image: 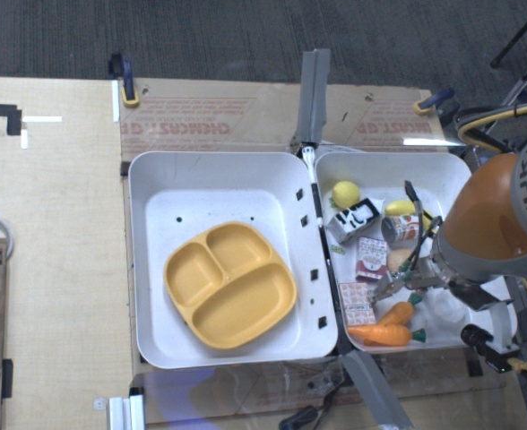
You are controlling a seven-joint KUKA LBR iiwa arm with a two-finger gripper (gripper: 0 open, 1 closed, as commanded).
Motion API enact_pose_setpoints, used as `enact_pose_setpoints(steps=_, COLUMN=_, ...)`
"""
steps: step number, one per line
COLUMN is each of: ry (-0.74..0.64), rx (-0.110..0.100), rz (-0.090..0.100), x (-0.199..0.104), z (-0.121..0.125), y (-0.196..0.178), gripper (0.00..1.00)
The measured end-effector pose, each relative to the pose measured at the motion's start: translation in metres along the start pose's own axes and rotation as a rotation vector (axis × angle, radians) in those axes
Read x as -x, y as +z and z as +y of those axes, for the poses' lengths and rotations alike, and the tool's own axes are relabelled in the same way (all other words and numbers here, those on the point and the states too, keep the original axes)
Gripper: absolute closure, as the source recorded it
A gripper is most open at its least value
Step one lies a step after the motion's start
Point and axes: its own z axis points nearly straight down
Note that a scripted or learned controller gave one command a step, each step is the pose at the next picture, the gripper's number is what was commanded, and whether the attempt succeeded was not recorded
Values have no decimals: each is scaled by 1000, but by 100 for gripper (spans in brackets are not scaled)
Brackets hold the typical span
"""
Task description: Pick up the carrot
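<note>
Right bin [456, 164] — claw [394, 285] (spread unclear) just above carrot [380, 334].

The arm [496, 218] is cut off by the right edge of the frame and hides the right part of the right bin [384, 157], where the gripper's [398, 285] fingers are too small to tell.

Cardboard-topped bench [57, 267], two white bins [147, 240] side by side
</note>
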Motion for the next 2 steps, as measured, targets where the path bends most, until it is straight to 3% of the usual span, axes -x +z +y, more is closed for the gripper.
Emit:
enact_pose_setpoints(steps=1, ry=165, rx=-1, rz=1, x=3, z=-1, y=0, gripper=0)
enact_pose_setpoints(steps=2, ry=133, rx=0, rz=0, x=67, z=6, y=0, gripper=0)
